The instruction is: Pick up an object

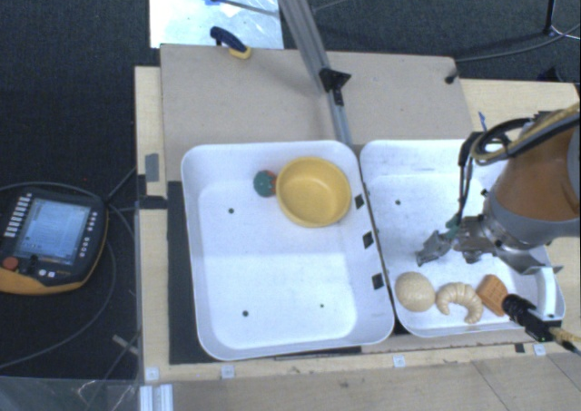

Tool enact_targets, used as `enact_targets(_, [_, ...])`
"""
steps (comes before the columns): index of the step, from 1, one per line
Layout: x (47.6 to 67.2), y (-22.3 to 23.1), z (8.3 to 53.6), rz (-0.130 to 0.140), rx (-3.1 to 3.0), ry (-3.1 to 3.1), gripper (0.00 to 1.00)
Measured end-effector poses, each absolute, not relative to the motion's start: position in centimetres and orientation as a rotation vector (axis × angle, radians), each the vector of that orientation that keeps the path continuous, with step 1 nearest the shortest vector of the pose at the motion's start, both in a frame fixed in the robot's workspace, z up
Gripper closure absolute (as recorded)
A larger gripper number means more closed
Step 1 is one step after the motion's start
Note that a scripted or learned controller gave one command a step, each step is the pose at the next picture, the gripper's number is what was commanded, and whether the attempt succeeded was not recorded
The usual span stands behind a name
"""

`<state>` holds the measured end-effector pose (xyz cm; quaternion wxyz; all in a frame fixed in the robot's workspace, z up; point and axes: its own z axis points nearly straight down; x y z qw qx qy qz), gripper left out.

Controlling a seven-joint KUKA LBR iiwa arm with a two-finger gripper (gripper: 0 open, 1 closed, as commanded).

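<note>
Near the right bin's [399,164] front edge, a cream ball [415,291], croissant [460,300] and orange piece [492,292] are lying. Just beyond, the gripper [434,248] is hovering, fingers apart, holding nothing. Farther left, a yellow bowl [313,191] is sitting.

Arm [536,191] cut off by the right edge, gripper [436,246] too small and dark to read its fingers, green object [264,183] partly hidden behind the yellow bowl [313,191], its kind unclear
</note>
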<state>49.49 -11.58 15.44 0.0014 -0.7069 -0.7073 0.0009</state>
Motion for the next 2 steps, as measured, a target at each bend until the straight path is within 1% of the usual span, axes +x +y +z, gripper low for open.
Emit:
enact_targets(1, [50.03, -12.25, 9.83, 0.004, -2.22, -2.219, 0.0])
enact_targets(2, [50.04, -12.24, 9.0, 0.0, -2.221, -2.222, 0.0])
